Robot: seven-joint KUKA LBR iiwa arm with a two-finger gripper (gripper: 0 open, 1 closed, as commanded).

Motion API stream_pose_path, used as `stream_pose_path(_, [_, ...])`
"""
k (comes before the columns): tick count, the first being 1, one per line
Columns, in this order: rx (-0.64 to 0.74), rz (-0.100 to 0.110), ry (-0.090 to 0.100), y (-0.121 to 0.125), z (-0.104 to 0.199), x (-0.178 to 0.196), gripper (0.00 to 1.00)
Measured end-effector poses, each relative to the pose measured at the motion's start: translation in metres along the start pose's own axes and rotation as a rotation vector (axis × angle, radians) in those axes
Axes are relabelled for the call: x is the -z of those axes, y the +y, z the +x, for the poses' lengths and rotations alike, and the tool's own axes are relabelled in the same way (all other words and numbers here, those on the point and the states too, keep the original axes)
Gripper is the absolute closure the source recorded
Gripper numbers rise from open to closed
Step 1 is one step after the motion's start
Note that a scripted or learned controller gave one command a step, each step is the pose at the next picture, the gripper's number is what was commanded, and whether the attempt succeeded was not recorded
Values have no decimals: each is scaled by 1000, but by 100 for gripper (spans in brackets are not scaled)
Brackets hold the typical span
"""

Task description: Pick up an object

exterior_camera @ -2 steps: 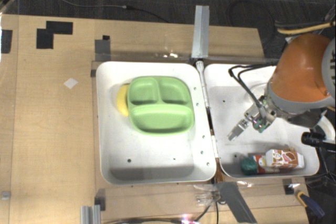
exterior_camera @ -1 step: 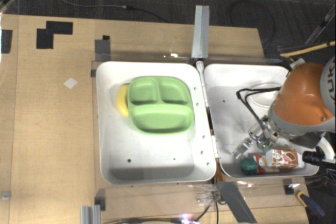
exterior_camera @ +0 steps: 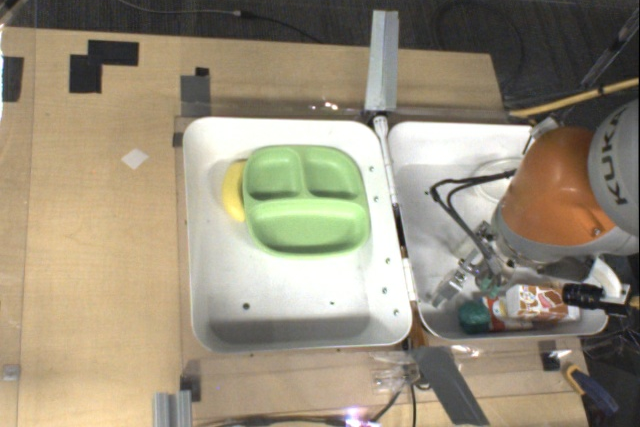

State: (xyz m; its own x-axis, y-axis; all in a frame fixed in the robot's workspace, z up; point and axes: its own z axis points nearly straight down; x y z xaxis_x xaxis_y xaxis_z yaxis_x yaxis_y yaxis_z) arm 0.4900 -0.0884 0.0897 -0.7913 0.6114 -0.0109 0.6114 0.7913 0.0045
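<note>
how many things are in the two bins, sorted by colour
green: 1, the divided tray in the left bin
yellow: 1, an object partly hidden under the tray's left edge
mixed colours: 1, a bottle with a green cap and red and white label, lying in the right bin by the claw
total: 3

The grey arm (exterior_camera: pixel 590 205) reaches in from the right, pincer (exterior_camera: pixel 462 277) lowered.

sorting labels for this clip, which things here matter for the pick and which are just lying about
In play:
claw, low in the right bin
bottle with green cap, lying beside the claw

Lying about:
green divided tray in the left bin
yellow object partly under the tray
</note>
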Motion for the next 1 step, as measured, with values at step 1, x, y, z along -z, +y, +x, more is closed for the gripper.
stream_pose_path(1, [42, -1, 1, 6, -9, 0, 0])
